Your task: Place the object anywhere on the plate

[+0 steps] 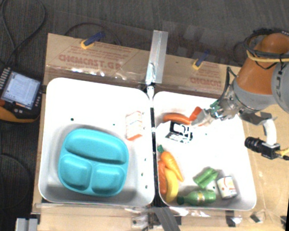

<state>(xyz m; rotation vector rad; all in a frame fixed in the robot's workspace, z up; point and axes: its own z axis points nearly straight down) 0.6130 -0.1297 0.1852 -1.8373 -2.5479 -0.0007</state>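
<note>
1. The gripper (204,117) hangs low over the right bin (243,166), at about 12 o'clock from that bin's middle, with the grey and orange arm (264,75) coming in from 2 o'clock.
2. I cannot tell from here whether the gripper is open or closed.
3. A small orange piece (195,114) sits right at the gripper's tip, on its 9 o'clock side. They look to be touching, but I cannot say that it is gripped.
4. The plate (94,161), teal with three compartments, lies in the left bin (63,97), toward 6 o'clock of that bin's middle, well apart from the gripper.
5. A small orange and white carton (134,125) lies in the left bin at 2 o'clock, just beside the divider between the bins and clear of the plate.
6. In the right bin, a carrot (173,117) lies at 10 o'clock, just beyond the orange piece.
7. A black and white thing (180,132) lies just below that carrot, at 7 o'clock from the gripper.
8. A heap of orange and yellow vegetables (169,174) lies at 8 o'clock against the divider.
9. A pair of green things (206,176) lies near 6 o'clock, with a green bottle (197,198) below them along the near wall.
10. A white can (227,186) lies at 5 o'clock, just beside the green pair.
</note>
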